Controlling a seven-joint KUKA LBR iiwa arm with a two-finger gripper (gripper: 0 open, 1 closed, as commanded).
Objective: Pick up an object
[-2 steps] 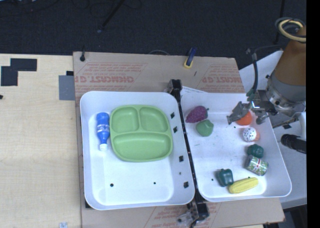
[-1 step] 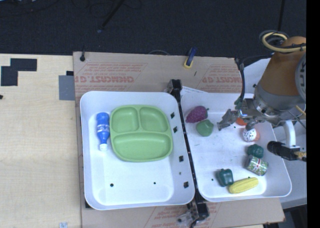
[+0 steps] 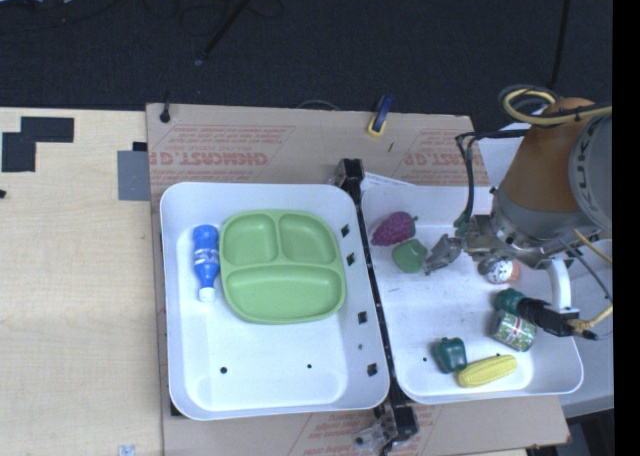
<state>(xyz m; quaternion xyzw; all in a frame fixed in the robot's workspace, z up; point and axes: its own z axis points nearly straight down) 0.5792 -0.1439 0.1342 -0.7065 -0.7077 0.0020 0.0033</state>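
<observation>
A green round object (image 3: 408, 256) is seen in the right bin (image 3: 430, 344), just left of the gripper (image 3: 440, 254); whether anything is gripped cannot be told. A purple toy (image 3: 393, 228) lies just beside it. A green divided plate (image 3: 282, 266) and blue bottle (image 3: 204, 260) sit in the left bin (image 3: 250, 374).

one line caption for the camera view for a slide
Pincer beside round green toy in right white bin
</observation>
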